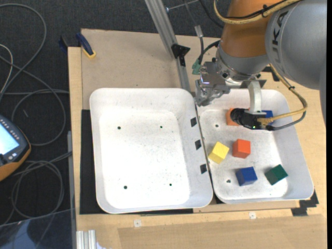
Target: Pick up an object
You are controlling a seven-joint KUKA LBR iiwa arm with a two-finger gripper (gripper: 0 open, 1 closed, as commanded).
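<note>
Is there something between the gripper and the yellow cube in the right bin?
Nothing visible. The gripper is at the right bin's far left corner; only bare bin floor lies between it and the yellow cube.

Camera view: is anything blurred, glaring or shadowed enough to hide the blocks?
Camera view: lighting is even, with soft shadows; the white right bin shows no blown-out glare. The yellow block, orange block, blue block and green block read sharp. The arm, close to the lens, looks slightly soft and covers the bin's far corner.
</note>
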